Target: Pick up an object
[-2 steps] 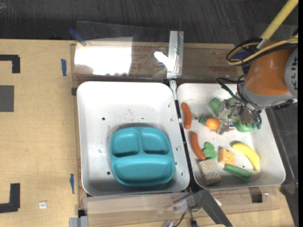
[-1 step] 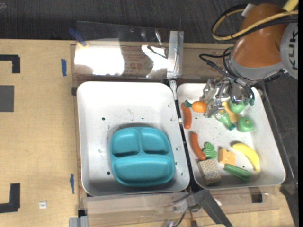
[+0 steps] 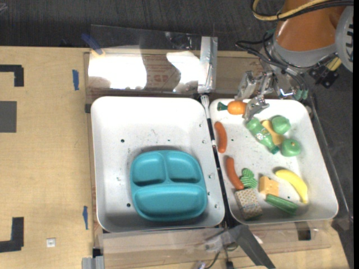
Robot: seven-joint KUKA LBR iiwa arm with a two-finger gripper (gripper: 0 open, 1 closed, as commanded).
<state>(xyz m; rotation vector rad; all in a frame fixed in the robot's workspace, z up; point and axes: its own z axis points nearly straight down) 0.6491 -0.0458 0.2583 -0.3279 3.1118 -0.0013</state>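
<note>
Open fingers (image 3: 257,106) just above the right bin's (image 3: 321,150) far edge, orange toy (image 3: 236,107) immediately beside them.

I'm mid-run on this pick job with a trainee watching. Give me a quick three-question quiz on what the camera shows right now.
1. True or false: the teal divided tray lies in the right bin.
2. Which item lies nearest the gripper? A) banana B) orange carrot C) woven block
3. Fill in: two red sausages lie along the right bin's ____ wall.

Key: 1 false, it lies in the left bin. 2 B. 3 left.
</note>
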